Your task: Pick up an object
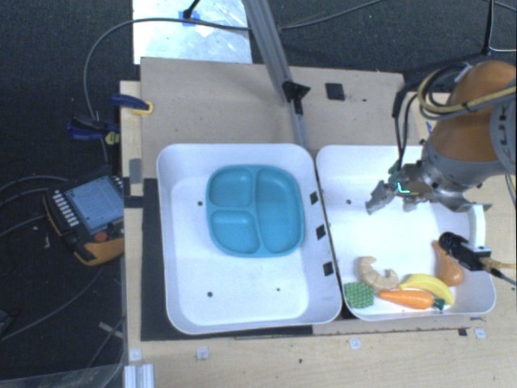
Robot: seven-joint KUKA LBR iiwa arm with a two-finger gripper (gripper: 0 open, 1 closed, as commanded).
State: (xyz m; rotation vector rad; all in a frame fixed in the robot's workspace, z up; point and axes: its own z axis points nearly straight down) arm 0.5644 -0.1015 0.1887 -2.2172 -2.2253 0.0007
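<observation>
Grey two-finger gripper [394,198] hovers over right white bin [347,176], apart from orange carrot [406,299], yellow banana [426,284]; blue divided plate [255,210] in left white bin [182,241].

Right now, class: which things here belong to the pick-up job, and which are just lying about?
Belonging to the job:
end effector
carrot
banana
beige piece
green piece
right bin

Lying about:
blue divided plate
left bin
handheld device
clamps

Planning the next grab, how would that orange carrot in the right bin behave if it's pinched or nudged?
The carrot looks like a smooth, tapered toy, so it is probably stiff and light. Its round shape may let it roll or slip. It lies against the banana, so a nudge would likely move both.
</observation>
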